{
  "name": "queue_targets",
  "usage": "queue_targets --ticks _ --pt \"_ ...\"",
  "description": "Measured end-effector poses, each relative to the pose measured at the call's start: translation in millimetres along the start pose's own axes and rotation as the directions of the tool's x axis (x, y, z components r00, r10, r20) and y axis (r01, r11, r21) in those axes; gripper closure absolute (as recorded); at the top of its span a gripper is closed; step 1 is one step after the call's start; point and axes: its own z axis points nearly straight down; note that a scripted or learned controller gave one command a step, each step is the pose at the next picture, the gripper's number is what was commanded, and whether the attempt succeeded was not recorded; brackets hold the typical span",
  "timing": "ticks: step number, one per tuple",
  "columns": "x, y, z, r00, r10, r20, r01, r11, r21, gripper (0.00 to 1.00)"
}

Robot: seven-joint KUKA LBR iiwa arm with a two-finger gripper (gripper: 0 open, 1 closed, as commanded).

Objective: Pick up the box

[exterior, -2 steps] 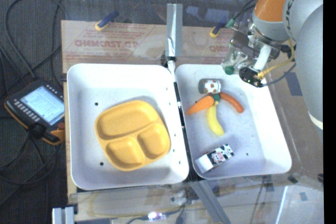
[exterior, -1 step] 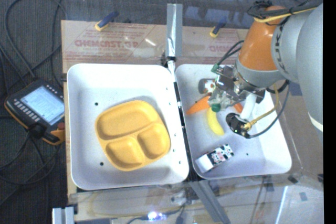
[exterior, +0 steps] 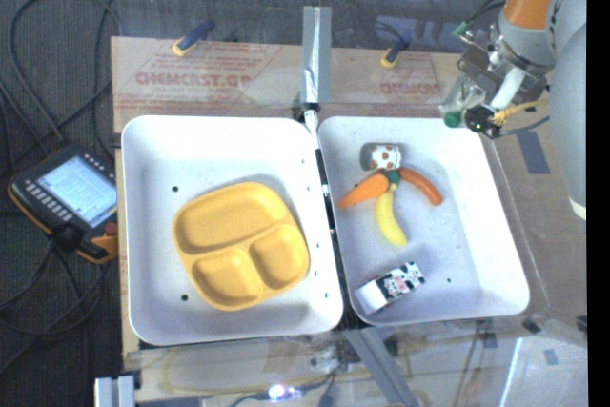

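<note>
Box [exterior: 392,286] lying at near edge of right bin [exterior: 496,205], tilted, apart from banana [exterior: 389,222] and carrot [exterior: 362,193]. Gripper [exterior: 469,110] up over bin's far right corner, nothing held; finger opening impossible to tell. Best: travel over box, align across short side, descend straight, avoid bin wall.

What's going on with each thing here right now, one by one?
pincer: over the right bin's far right corner, nothing in it.
box: lying on its side near the right bin's front edge.
yellow tray: flat in the left bin, compartments up.
banana: lying against the carrot.
</note>
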Motion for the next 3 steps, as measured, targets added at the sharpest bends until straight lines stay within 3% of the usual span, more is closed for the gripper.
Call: queue_targets --ticks 1,2,3 --pt "27 -29 84 1.0 0.002 0.006 -0.002 1.0 0.012 1.0" --pt "26 -30 76 1.0 0.001 0.012 -0.002 1.0 0.016 1.0" --pt "16 -97 100 0.999 0.043 -0.001 -0.043 0.999 0.006 1.0"
